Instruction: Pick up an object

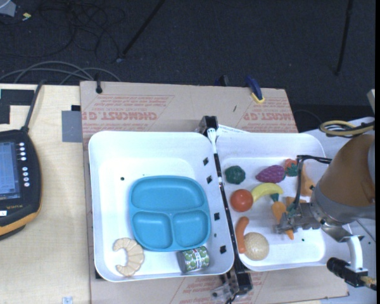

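My gripper (289, 224) is low inside the right bin (316, 253), near its right side, with the arm's orange band (345, 176) above it. It hangs over small orange toy pieces (279, 209) that it partly hides. To its left lie a yellow banana (266, 190), a red tomato (241, 199), an orange sausage-shaped toy (241, 230) and a beige egg-like ball (256, 246). Purple grapes (270, 173) and a dark green vegetable (234, 174) sit further back.
The left bin (107, 170) holds a blue divided plate (169, 211), a croissant (128, 256) and a small green can (194, 259). A tablet-like pendant (9, 179) lies on the bench at far left. Cables (342, 127) lie by the arm.
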You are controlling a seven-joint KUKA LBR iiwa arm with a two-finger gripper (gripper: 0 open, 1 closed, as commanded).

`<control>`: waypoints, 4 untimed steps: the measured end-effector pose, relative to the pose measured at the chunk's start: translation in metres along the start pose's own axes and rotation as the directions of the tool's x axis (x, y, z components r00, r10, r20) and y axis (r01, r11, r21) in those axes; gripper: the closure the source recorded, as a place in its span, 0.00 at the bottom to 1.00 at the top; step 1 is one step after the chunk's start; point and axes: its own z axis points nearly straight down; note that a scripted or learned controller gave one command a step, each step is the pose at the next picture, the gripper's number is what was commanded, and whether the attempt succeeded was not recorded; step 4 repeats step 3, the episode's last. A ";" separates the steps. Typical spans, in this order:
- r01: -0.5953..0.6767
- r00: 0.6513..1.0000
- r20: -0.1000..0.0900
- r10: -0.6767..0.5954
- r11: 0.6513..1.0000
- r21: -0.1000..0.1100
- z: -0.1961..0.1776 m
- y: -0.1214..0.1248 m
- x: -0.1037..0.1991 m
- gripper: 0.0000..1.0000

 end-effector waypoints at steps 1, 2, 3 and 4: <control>0.009 1.000 0.000 -0.009 1.000 -0.007 -0.084 0.030 0.051 1.00; 0.005 1.000 0.001 -0.005 1.000 0.002 -0.066 0.053 0.074 1.00; 0.009 1.000 0.000 -0.009 1.000 -0.005 -0.119 0.099 0.133 1.00; 0.009 1.000 0.000 -0.009 1.000 -0.005 -0.119 0.099 0.133 1.00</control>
